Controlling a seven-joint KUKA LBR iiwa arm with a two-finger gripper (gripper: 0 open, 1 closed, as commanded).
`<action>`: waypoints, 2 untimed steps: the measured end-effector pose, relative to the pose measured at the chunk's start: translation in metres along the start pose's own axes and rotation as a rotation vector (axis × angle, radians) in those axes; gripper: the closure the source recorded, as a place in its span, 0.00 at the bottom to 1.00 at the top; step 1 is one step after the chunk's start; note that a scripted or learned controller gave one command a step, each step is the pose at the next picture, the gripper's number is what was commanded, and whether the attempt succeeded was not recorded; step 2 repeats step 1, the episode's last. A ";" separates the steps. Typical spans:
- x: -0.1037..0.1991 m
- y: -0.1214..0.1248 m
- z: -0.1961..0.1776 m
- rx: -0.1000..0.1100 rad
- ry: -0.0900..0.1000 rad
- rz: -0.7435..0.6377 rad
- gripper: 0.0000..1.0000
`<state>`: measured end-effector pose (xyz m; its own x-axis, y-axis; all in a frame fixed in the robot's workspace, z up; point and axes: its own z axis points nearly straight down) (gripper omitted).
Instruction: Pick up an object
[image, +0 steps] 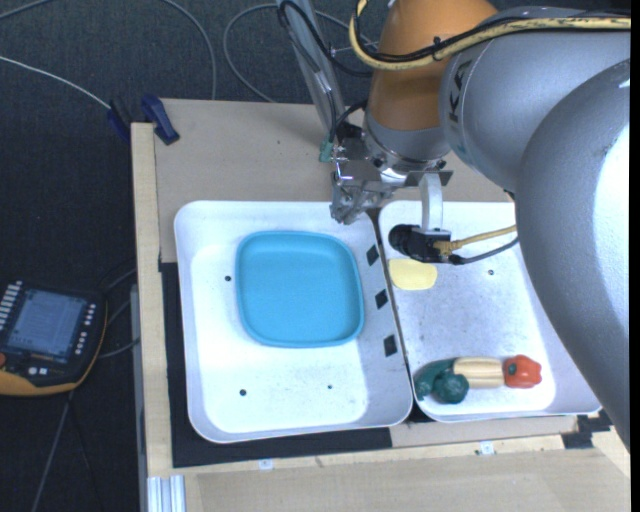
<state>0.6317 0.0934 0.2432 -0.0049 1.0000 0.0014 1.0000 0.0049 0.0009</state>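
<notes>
We see the end effector at the upper middle of the frame, hanging below the orange band of the arm. It sits over the top rim where the two white bins meet. From this angle we cannot tell how far open it is, or whether it has hold of anything.

Nearest to it, just down and to the right, a pale yellow piece lies flat in the upper left part of the right bin, close to the end effector but apart from it. Down and to the left, a blue plate fills the middle of the left bin; its upper right corner comes near the end effector, and we see no contact between them.

Well apart from the end effector, three things lie in a row along the bottom rim of the right bin: a dark green lump, a tan stick touching it, and a red piece at the stick's right end.

Both bins rest on the pale desk. A blue clamp sits at the desk's upper left corner, and a handheld control unit lies off the desk at the left edge of the frame.
</notes>
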 end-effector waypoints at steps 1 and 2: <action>-0.003 0.000 0.000 0.000 -0.001 0.004 0.00; -0.003 0.000 0.000 0.000 -0.001 0.004 0.00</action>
